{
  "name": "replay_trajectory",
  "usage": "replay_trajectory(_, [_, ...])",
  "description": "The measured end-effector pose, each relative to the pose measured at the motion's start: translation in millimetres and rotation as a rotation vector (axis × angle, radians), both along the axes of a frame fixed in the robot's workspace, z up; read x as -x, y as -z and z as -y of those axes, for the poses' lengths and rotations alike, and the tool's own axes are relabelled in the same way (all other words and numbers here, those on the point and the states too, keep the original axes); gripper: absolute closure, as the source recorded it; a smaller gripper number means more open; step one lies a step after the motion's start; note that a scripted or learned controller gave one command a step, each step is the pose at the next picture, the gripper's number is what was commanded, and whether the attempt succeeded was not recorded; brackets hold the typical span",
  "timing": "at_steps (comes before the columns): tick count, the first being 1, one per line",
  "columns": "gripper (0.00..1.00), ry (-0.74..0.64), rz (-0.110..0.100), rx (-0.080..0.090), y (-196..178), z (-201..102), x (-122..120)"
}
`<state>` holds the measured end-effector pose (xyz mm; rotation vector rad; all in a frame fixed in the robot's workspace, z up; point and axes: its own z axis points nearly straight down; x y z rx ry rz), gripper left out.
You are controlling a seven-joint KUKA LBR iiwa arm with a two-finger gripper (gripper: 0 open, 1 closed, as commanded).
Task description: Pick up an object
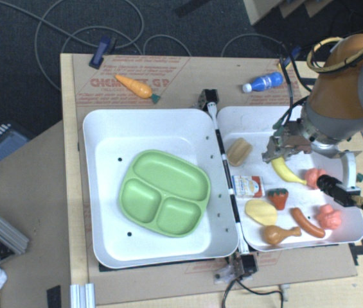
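The right bin (258,117) holds several toy foods: a tan bread piece (239,151), a yellow banana (287,171), a small carton (247,185), a red strawberry (279,198), a yellow potato-like piece (261,212), a sausage (306,222), a drumstick (279,235) and pink pieces (329,217). My gripper (284,148) hangs low over the upper middle of this bin, just above the banana's upper end and to the right of the bread. Nothing is seen held in it. The arm's grey and orange body (342,101) hides the bin's far right corner.
The left bin (104,133) carries a green divided plate (164,192). On the bench behind the bins lie an orange carrot (136,86), a blue bottle (263,83) and a blue clip (101,52). A black part (335,190) sticks into the right bin's right side.
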<state>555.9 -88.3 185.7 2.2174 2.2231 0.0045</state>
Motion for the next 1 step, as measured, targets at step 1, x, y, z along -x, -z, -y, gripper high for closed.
replay_trajectory(1, [1.00,0.001,-0.001,0.000,-43.5,-60.6,25.2])
